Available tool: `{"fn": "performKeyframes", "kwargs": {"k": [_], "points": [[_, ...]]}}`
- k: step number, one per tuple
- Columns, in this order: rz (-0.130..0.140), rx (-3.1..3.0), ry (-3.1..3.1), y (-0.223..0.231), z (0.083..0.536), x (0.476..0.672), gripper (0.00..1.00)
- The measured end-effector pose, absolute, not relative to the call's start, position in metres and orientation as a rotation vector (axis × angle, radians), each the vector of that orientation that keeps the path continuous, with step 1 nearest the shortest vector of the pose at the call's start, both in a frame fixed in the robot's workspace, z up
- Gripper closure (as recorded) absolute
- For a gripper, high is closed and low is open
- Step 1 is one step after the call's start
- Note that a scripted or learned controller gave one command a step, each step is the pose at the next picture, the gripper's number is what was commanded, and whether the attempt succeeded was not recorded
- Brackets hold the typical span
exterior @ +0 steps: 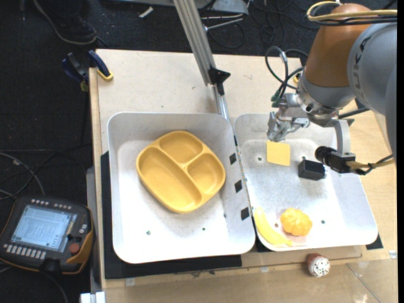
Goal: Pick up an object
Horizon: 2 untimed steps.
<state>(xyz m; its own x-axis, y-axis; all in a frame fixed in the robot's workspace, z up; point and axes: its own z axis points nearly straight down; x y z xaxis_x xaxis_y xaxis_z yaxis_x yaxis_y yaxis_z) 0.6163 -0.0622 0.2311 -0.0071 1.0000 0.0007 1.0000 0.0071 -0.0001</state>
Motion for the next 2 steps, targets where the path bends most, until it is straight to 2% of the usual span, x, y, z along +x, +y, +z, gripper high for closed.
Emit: {"fn": "performKeyframes", "kwargs": {"k": [2], "points": [[-0.005,-2.212,-2.231,0.052,0.249,0.622,1.00]]}}
